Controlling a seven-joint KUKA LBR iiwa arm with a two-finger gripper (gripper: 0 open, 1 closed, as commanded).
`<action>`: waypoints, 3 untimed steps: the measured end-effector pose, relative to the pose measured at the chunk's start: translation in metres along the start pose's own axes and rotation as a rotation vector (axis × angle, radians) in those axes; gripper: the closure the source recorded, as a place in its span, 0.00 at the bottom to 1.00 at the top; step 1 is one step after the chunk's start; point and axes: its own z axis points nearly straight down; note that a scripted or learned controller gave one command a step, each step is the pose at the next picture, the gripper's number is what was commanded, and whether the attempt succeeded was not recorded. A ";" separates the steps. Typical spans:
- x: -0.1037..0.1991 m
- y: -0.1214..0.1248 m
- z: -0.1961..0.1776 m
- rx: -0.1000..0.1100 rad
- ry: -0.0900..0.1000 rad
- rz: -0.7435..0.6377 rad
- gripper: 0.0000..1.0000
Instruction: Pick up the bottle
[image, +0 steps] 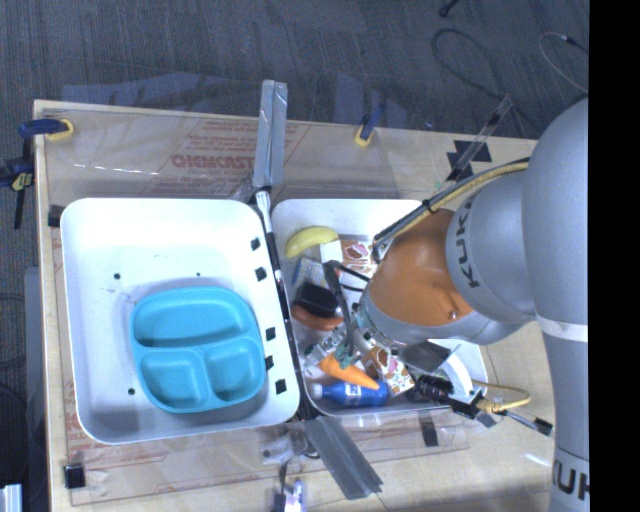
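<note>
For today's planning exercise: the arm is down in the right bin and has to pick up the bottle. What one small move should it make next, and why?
Probably a short shift toward the near wall, to center on the blue bottle. It lies on its side at the right bin's front edge, with an orange carrot-like item resting against it, while the wrist sits over the clutter just behind it.

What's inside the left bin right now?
Inside the left bin lies a blue divided tray with three compartments. Whatever is beneath the tray is covered.
</note>
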 end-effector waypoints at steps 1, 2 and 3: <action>0.000 -0.003 0.002 0.004 0.007 0.149 1.00; -0.012 0.018 0.002 0.006 0.010 -0.101 1.00; -0.022 0.014 -0.001 0.005 -0.009 -0.091 0.00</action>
